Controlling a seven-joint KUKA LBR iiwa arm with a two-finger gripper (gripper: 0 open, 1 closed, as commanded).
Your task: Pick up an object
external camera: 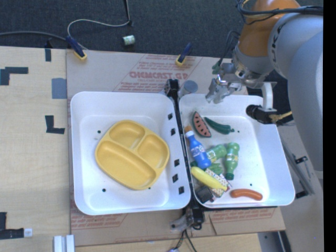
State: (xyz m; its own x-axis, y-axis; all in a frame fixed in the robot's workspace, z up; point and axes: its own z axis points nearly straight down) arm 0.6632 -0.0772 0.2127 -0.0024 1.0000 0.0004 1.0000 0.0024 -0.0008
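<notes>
Toys crowd the right bin (273, 140), watermelon slice (201, 124) and green pepper (219, 125) nearest my gripper (218, 92), which hangs over the far rim holding nothing, so I judge the pick not yet begun; the jaws' state I cannot tell.

Robot lab bench, cardboard underlay (152, 75), 2 white bins (84, 140), trailing cables (100, 22)

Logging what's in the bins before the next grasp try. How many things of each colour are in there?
Yellow: 2, tray, banana
Green: 3, two bottles, pepper
Blue: 1, bottle
Red: 1, watermelon slice
Orange: 1, sausage
Total: 8
A dark item under the banana is unclear.
</notes>
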